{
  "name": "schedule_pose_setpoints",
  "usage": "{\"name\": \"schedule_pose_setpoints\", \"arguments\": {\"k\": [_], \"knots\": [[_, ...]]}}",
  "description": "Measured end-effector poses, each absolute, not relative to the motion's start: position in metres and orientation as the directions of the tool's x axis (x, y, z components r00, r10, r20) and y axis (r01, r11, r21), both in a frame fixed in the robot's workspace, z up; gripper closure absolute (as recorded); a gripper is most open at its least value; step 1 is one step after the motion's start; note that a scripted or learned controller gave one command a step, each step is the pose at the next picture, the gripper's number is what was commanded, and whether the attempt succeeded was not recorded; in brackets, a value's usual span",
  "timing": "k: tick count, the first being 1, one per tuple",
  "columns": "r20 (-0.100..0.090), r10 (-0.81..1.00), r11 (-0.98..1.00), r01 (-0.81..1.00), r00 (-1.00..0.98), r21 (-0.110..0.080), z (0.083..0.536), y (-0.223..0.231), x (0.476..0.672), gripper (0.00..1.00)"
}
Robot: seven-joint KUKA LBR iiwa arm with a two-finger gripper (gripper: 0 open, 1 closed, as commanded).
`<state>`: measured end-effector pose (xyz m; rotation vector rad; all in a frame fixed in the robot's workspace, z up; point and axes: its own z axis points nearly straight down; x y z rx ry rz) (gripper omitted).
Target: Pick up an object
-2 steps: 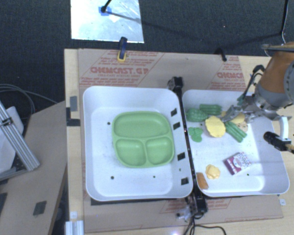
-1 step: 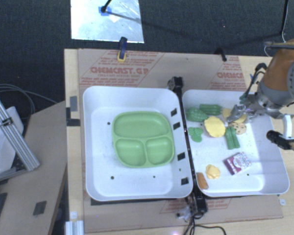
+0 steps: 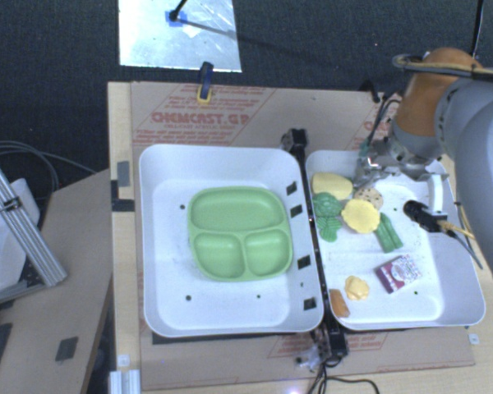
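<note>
Over the right white bin (image 3: 456, 302), far side, your grey arm (image 3: 468, 113) sets its gripper (image 3: 368, 169) low beside the pale yellow toy (image 3: 332, 184). Finger spread: cannot tell. Nothing lifted; the grasp and raise remain.

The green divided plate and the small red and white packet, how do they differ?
The green divided plate is far larger than the small red and white packet. The plate lies in the left white bin; the packet lies in the right white bin among several small items. The plate is one plain green with three compartments; the packet is red with white print. Both lie flat on a bin floor.
</note>
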<state>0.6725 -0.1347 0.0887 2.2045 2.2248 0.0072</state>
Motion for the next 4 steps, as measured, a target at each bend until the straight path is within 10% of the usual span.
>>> {"name": "schedule_pose_setpoints", "arguments": {"k": [1,2,3,4], "knots": [[-0.005,1.0,0.004,1.0,-0.004,0.01,0.088,-0.139,0.671,0.0],[-0.002,1.0,-0.002,1.0,0.002,0.007,0.088,-0.188,0.606,0.0],[-0.008,1.0,0.002,1.0,-0.002,0.015,0.1,-0.188,0.61,1.0],[-0.008,1.0,0.002,1.0,-0.002,0.014,0.1,-0.188,0.61,0.0]]}}
